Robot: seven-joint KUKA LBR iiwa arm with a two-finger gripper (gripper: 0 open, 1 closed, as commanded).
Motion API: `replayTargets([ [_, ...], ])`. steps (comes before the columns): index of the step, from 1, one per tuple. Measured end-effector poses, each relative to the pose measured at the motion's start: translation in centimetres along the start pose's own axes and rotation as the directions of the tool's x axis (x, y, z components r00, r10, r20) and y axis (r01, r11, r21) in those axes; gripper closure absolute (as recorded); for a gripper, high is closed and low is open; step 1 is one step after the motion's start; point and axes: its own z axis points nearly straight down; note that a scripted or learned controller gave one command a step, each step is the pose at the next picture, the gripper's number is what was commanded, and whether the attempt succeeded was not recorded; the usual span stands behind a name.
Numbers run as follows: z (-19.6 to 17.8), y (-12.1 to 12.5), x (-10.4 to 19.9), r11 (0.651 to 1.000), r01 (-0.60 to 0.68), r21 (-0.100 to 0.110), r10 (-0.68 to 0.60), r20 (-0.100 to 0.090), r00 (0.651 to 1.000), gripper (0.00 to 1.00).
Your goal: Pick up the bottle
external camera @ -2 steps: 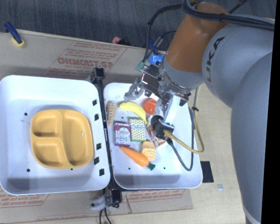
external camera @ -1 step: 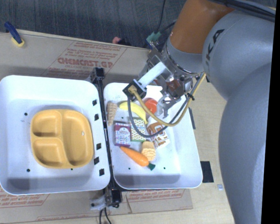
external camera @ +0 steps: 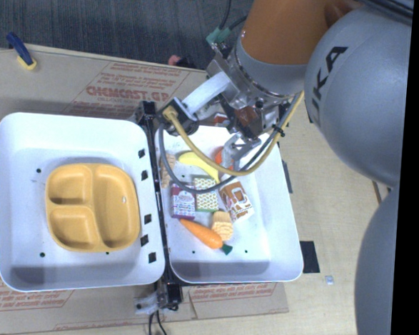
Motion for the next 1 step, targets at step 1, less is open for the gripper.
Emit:
replayTargets([
  [1,-0.29,-5.7,-0.03,0.994,-0.106,0.0,0.106,0.001,0.994,0.0],
])
